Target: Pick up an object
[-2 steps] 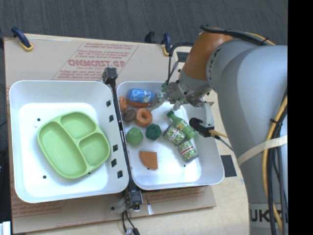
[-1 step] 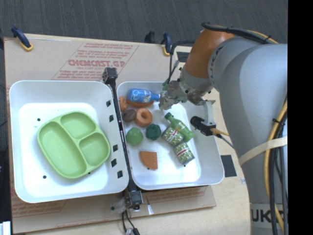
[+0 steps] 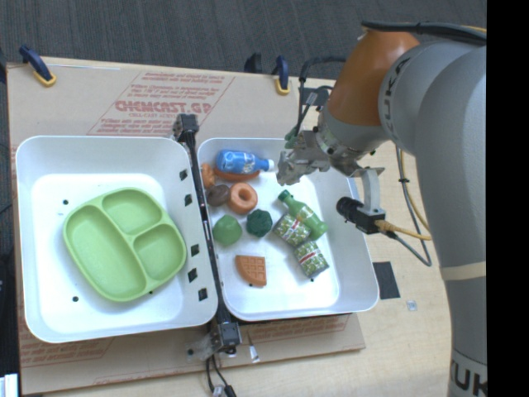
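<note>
A grey KUKA arm reaches in from the right and hangs its gripper (image 3: 291,170) over the upper part of the right bin (image 3: 357,281), 1 of 2 shallow white bins set side by side on a cardboard-covered bench. Whether the gripper is apart or together cannot be told from this slanted overhead angle, and nothing can be seen held in it. The likeliest target, judging by position, is the green bottle (image 3: 302,212) lying on its side just below the gripper; its long axis runs diagonally, cap toward the upper left and base toward the lower right. A blue bottle (image 3: 240,163) lies just left of the gripper, its long axis nearly level and its white cap pointing right toward the tool. Loose items crowd the same bin: an orange ring (image 3: 244,198), 2 green balls (image 3: 259,222), a waffle-like wedge (image 3: 252,270) and a second green-labelled bottle (image 3: 312,258), apparently heaped together as picking stock. The left bin (image 3: 31,162) carries a green divided plate (image 3: 124,242), seemingly a place to set things down.
</note>
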You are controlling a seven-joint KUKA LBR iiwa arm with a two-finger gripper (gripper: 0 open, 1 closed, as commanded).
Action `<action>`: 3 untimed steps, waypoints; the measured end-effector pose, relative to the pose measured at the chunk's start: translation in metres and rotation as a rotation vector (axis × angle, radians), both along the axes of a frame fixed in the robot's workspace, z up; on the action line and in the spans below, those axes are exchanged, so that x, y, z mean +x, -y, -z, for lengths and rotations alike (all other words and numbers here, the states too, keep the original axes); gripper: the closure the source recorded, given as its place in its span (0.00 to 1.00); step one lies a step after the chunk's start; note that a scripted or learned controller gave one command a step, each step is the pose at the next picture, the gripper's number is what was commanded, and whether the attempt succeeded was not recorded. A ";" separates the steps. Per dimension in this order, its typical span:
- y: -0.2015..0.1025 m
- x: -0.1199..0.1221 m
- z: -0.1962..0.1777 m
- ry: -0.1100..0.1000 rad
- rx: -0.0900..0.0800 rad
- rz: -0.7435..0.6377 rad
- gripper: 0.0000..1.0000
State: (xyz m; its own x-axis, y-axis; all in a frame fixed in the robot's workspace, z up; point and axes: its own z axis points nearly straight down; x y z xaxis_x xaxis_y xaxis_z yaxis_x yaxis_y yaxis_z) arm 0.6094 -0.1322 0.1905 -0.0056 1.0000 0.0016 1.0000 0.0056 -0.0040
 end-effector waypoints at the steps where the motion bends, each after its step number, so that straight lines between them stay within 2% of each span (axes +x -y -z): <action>1: 0.052 -0.042 -0.007 -0.001 -0.001 0.001 1.00; 2: 0.052 -0.042 -0.007 -0.001 -0.001 0.001 0.00; 3: 0.076 0.004 0.100 0.001 -0.002 -0.002 0.00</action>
